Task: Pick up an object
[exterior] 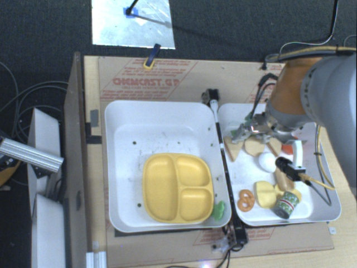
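My gripper (249, 130) hangs over the far left part of the right bin (246, 175), with the grey arm and its orange band reaching in from the right. Just below it lie a tan wedge (232, 149) and a second tan piece (254, 147). A white egg (268, 162) sits a little nearer the front. Along the bin's front are a brown pretzel (245, 200), a yellow block (266, 194) and a small green can (286, 204). A red piece (287, 148) is partly hidden by the wrist.
The left bin (125, 116) holds a yellow divided plate (177, 187), with a small green thing (218, 209) at its front right corner. The wall between the two bins runs just left of the tan wedge. A cardboard sheet (150, 80) lies beyond the bins.
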Controlling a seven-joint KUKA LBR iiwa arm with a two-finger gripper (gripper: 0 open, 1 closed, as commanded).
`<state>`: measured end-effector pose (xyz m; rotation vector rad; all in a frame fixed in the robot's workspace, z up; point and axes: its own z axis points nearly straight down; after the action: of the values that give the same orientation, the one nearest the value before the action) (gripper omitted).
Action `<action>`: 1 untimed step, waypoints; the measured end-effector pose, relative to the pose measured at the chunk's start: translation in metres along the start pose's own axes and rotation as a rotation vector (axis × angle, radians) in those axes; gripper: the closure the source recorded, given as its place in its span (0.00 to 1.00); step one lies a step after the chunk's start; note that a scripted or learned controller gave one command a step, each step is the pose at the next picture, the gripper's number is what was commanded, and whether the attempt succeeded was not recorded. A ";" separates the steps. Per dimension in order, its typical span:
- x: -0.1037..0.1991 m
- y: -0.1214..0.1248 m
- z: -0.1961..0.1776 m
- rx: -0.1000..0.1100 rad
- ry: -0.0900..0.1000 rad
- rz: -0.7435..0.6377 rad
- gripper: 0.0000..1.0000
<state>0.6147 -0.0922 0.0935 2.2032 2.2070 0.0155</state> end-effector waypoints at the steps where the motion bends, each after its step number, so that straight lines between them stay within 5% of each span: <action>1: -0.027 0.023 -0.115 0.007 0.005 0.000 0.00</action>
<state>0.6354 -0.1181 0.2090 2.2092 2.2126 0.0134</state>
